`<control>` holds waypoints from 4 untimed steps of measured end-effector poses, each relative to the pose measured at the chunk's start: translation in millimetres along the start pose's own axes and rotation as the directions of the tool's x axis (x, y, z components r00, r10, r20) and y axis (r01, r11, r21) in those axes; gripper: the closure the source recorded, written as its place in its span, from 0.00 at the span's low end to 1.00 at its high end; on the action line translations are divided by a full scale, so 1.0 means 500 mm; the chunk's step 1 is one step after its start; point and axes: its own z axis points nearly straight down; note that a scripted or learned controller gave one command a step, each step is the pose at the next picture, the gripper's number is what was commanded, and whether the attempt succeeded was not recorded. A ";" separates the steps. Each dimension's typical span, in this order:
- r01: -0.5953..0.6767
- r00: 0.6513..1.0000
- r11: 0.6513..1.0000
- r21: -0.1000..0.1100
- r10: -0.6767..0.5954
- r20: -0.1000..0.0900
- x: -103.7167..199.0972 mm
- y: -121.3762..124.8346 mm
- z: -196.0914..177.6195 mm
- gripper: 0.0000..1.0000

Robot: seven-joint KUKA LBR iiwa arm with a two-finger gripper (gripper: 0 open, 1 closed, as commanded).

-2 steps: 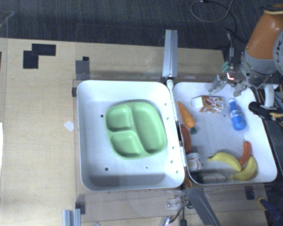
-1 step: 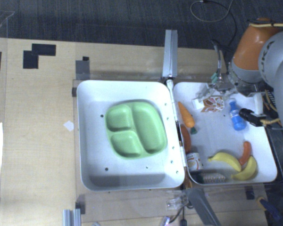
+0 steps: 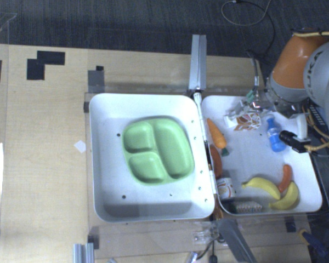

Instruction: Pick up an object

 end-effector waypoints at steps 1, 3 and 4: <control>0.002 1.000 1.000 -0.007 -0.002 0.002 0.001 0.007 -0.023 1.00; -0.022 1.000 0.998 0.052 0.022 0.000 0.071 -0.070 -0.221 1.00; -0.094 0.996 0.994 0.050 0.094 0.005 -0.012 -0.186 -0.327 1.00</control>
